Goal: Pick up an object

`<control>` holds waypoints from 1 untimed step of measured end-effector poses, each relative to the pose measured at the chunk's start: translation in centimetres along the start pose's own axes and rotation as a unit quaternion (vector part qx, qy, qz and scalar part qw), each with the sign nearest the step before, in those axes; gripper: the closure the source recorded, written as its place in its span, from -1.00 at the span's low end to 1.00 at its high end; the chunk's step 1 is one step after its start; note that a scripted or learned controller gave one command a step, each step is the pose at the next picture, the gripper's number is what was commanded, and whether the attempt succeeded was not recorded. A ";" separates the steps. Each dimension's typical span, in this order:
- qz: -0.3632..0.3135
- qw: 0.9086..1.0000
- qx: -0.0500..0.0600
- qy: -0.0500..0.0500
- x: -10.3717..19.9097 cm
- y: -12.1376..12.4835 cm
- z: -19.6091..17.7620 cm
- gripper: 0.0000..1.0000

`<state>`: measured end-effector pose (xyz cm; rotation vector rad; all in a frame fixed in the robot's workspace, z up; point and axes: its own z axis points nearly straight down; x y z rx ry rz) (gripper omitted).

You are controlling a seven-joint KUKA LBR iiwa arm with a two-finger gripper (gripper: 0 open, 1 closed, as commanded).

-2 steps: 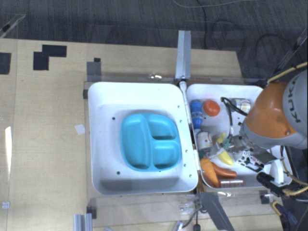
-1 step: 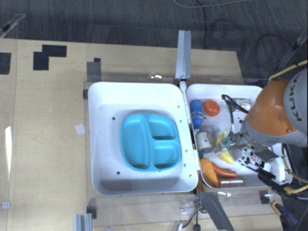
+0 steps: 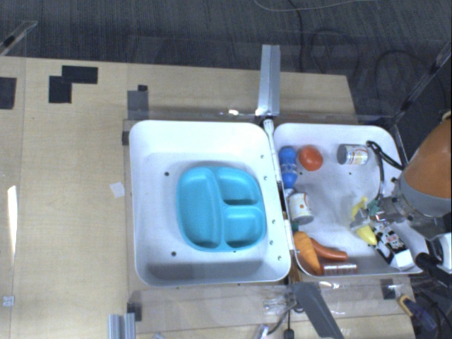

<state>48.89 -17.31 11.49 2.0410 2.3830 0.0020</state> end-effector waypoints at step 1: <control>0.032 0.999 -0.001 0.000 4.0 2.5 -8.9 1.00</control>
